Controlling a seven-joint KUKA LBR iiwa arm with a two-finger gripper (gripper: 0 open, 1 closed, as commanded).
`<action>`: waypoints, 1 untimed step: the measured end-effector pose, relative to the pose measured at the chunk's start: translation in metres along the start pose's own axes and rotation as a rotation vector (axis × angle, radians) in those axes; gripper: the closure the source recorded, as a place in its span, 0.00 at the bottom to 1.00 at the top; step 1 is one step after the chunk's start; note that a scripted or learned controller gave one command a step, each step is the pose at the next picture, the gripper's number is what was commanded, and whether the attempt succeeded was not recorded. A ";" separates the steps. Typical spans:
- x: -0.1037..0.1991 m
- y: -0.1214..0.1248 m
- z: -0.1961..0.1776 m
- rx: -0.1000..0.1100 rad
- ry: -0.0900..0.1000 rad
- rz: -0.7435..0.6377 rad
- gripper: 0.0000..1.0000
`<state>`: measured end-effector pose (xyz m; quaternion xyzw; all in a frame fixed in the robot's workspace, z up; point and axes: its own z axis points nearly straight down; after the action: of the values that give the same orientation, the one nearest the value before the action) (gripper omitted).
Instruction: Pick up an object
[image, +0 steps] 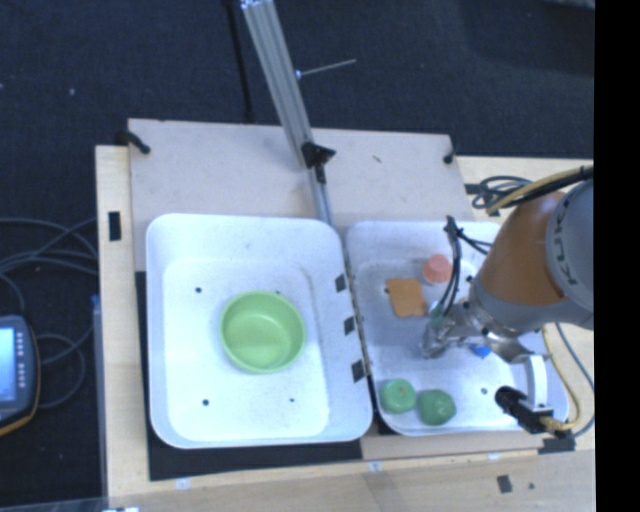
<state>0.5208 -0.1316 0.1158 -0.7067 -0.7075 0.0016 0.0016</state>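
In the right bin (370, 262) lie an orange-brown flat block (405, 297), a small pink-red round piece (436, 268) and two green round objects (398, 395) (435, 406) near the front wall. A small blue item (482, 350) peeks out from under the arm. My gripper (434, 340) hangs low over the bin floor, just below the orange block and above the green pair. Nothing shows between its fingers.
The left bin (180, 250) holds a green bowl (262, 331). A slanted metal pole (285, 90) rises from the back board between the bins. Cables lie at the right rear (495, 190), and a handheld pendant (15, 365) sits at the far left.
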 end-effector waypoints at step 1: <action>0.004 -0.006 -0.057 -0.006 -0.001 -0.001 1.00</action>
<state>0.5155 -0.1279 0.1725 -0.7065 -0.7077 -0.0003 -0.0010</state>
